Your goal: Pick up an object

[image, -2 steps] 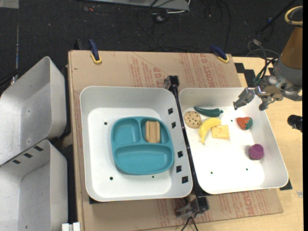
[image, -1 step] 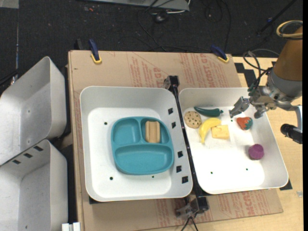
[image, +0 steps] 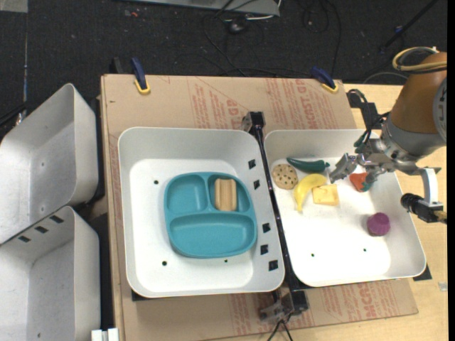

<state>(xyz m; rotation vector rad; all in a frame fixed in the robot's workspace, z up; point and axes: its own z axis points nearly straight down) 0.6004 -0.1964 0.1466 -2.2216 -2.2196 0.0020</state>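
Observation:
The right bin (image: 341, 261) holds a round cookie (image: 284, 176), a dark green pepper (image: 309, 165), a yellow banana (image: 307, 189), a yellow cheese block (image: 326, 195), a small red-orange piece (image: 359, 182) and a purple ball (image: 378, 224). My gripper (image: 353, 168) hangs low over the bin's upper right part, just right of the pepper and right above the red-orange piece, partly hiding it. Whether it touches that piece I cannot tell. Nothing is visibly lifted off the bin floor.
The left bin (image: 142, 162) carries a teal divided plate (image: 210, 226) with a tan bread stick (image: 225, 194) in its upper right compartment. A black divider (image: 266, 190) runs between the bins. The arm's orange band (image: 419, 98) stands over the right bin's far right corner.

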